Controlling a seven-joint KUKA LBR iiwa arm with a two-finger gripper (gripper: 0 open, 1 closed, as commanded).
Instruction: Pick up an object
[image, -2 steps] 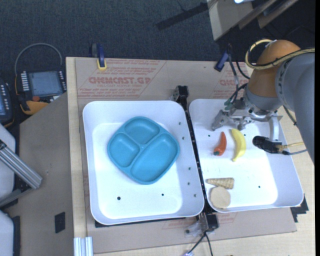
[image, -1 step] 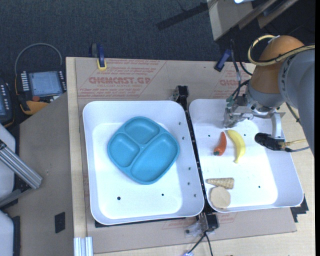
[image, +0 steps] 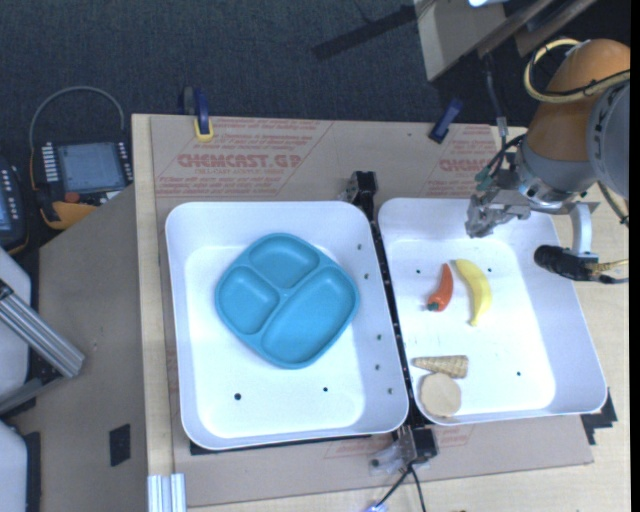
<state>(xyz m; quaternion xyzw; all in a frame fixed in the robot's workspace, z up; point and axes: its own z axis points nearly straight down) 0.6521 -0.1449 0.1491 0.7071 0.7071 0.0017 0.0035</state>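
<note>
- Arm (image: 575, 120) is seen reaching in from the right; hand (image: 487, 217) is held over the far edge of the right bin (image: 560, 340).
- Hand state cannot be told from this view; nothing is seen gripped.
- Candidates are all lying in the right bin: banana (image: 475, 288) mid-bin, red pepper (image: 441, 288) just beside it on the left, apart but close; cone (image: 441, 367) and round biscuit (image: 440, 395) near the front edge, touching or nearly so.
- Left bin (image: 200, 380) is taken up by a blue plate (image: 287, 298) with three compartments; poor pick for two fingers, best skipped.
- Step judged to be: approach and target selection, no descent made yet.
- Banana is judged the best target: nearest the hand, largest, clear on its right side.
- Grip should be taken across the banana's short axis near its middle, so wrist is to be rotated until the closing line is square to its length.
- Risk: the left finger could foul the pepper; a slight offset toward the banana's lower half, where the gap is wider, is advised.
- Descent should be straight down and stopped just off the bin floor, then the lift checked for a held object.
</note>
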